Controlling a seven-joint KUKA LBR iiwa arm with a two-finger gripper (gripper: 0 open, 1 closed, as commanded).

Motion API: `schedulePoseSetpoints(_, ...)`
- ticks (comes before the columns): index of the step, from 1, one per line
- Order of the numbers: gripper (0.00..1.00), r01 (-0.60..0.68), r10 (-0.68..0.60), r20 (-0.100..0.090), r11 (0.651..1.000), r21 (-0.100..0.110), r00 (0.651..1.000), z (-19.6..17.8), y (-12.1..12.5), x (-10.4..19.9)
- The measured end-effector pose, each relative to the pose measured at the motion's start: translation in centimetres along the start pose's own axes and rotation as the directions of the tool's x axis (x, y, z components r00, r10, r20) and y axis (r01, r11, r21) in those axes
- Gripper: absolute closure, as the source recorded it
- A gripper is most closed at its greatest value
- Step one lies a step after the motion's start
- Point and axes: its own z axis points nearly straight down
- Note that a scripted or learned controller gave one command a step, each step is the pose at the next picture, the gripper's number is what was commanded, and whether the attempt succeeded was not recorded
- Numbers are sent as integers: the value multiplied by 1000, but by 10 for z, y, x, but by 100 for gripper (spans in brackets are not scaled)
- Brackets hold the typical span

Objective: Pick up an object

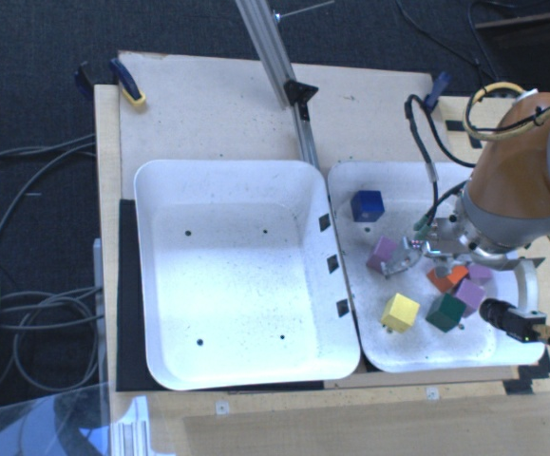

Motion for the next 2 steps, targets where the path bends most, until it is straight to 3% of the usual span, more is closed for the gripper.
schedulePoseSetpoints(1, 0, 0, 0, 0, 1000, -1, 1000, 61, 5, 5)
schedulePoseSetpoints(2, 100, 0, 0, 1, 1000, -10, 1000, 47, 6, 4)
